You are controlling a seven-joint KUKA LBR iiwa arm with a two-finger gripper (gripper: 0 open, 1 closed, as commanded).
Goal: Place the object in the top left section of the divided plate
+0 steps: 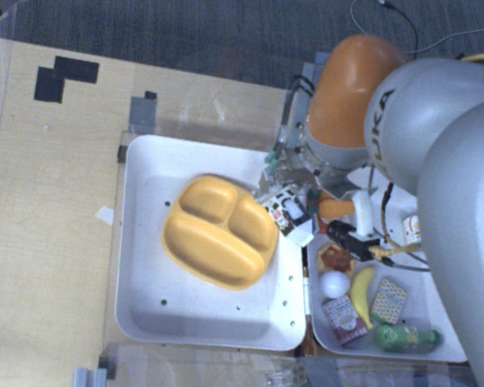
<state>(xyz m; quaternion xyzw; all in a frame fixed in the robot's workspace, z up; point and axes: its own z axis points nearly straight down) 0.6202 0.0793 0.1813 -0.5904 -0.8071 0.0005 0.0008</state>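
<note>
The gripper hangs at the left bin's right edge, its state unclear. The yellow divided plate, 3 sections, lies just left, ready for a drop.

cam: just the one, fixed above the bench | angle: looks down at a slant; far edge and dark floor up top | range: wide enough for the left bin whole; right bin half under the arm coming from the right
</note>
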